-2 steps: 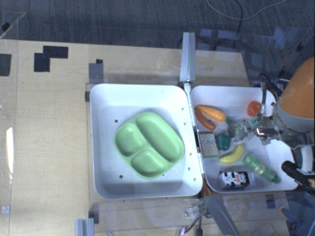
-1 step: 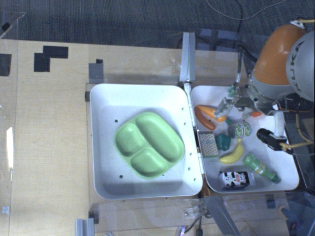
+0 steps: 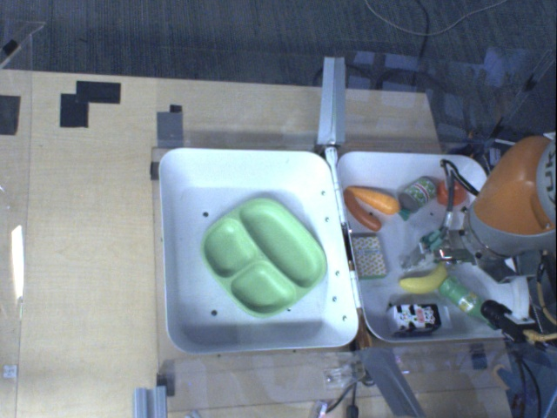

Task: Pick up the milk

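The milk (image 3: 415, 318), a small black-and-white carton, lay flat in the lower part of the right bin (image 3: 376, 325), near the bin's bottom edge and apart from the other items. The hand (image 3: 432, 249) hung over the middle of that bin, just above a yellow banana (image 3: 423, 279) and well short of the carton; whether it was clenched or released could not be told, as the metal parts blurred together there. An orange carrot (image 3: 372, 203) and a green can (image 3: 419, 192) sat toward the upper part of the same bin, with a green bottle (image 3: 459, 296) at the lower right. The left bin held 1 green divided tray (image 3: 264, 255). The carton looked light and fairly stiff (likely a toy, with smooth sides that might slip), so gripping across its narrower width near the middle seemed wisest.
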Controlling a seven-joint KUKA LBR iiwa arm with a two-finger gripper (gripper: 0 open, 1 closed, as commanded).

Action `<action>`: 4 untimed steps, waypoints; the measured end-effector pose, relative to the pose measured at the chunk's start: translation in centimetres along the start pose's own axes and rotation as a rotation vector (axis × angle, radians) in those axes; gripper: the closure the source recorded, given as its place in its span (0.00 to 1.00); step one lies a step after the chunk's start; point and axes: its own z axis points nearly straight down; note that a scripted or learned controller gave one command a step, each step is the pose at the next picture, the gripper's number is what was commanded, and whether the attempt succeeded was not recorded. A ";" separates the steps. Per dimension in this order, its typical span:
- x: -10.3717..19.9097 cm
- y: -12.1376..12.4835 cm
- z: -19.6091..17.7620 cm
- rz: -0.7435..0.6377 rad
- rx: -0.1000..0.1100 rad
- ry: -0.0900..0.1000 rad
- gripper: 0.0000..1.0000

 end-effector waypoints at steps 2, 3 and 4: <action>1.1 14.8 0.2 0.608 0.036 -0.003 0.00; 1.3 14.9 -0.8 0.601 0.033 -0.002 1.00; 5.2 15.7 -13.9 0.591 0.000 0.001 1.00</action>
